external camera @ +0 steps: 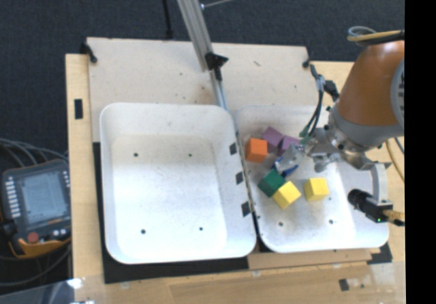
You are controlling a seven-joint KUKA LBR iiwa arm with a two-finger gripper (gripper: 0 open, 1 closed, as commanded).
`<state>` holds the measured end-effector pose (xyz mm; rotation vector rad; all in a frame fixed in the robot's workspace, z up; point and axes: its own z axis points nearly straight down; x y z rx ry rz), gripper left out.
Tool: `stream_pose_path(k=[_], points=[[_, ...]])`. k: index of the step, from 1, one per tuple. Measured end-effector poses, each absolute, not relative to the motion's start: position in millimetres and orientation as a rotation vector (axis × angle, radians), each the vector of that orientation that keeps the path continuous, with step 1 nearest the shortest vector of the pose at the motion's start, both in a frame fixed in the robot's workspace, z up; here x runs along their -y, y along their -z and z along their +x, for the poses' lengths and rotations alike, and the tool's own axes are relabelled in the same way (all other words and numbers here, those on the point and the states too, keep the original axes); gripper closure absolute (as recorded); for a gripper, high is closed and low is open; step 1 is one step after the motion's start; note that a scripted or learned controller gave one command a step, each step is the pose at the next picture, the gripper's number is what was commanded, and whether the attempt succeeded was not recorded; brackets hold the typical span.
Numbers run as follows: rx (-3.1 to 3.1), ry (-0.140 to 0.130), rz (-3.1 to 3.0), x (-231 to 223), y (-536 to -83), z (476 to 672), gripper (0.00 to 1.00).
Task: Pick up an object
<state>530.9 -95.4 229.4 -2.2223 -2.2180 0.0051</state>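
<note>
Right white bin (pixel 340 238), smooth, shallow: orange cube (pixel 257 150) at left wall; purple, green, yellow blocks beside it. Gripper (pixel 294 158) above cluster, finger state indiscernible.

The arm (pixel 371 95) has a rounded orange shell above a grey wrist section. Thin green and dark cables run along its left side. The end effector (pixel 294 158) is a small metallic grey assembly, and a yellowish cable loops above the shell.

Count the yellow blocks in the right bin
2. One yellow block lies beside the green block; the other yellow block lies further right. The arm may hide more.
</note>
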Motion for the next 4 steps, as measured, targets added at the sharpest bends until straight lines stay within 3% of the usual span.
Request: stream_pose_path(k=[2,3,4], points=[[2.218,-0.005,-2.222,101.0,-143.3,533.7,0.00],[2.215,0.005,-2.233,101.7,-156.8,535.9,1.00],[2.229,0.006,-2.221,94.4,-204.6,540.5,1.00]])
